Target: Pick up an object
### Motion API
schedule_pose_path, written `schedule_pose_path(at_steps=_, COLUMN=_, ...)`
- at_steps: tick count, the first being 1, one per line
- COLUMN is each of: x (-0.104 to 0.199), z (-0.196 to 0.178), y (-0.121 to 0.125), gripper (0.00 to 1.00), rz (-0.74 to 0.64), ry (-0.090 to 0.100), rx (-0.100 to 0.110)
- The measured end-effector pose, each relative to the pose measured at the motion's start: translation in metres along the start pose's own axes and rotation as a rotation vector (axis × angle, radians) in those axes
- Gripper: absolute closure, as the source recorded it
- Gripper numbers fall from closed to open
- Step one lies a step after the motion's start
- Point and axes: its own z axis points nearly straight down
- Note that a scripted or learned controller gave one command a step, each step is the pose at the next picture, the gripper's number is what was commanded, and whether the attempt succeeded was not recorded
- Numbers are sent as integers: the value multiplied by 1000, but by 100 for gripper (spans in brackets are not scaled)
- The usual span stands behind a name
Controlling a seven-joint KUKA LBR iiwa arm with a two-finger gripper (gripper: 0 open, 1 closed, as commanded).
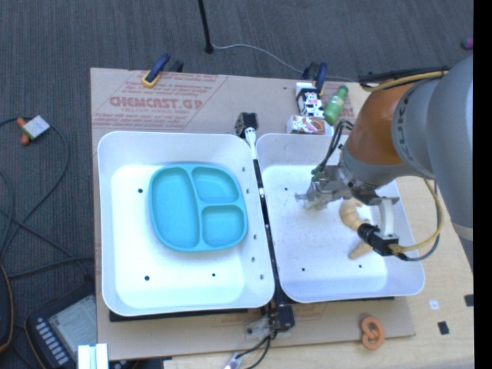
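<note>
Camera view shows the tool [317,196] low in the right bin [292,275], its grip impossible to tell, beside a tan object [352,215]; a close sideways approach risks nudging it away

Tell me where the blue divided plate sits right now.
In the camera view, the blue divided plate lies flat in the left bin, near its middle, across the centre divider from the gripper in the right bin.
</note>
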Motion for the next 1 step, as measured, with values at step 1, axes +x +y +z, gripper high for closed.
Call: schedule_pose_path(at_steps=1, x=12, z=-25, y=73, gripper=100, rz=-2, ry=2, rx=6)
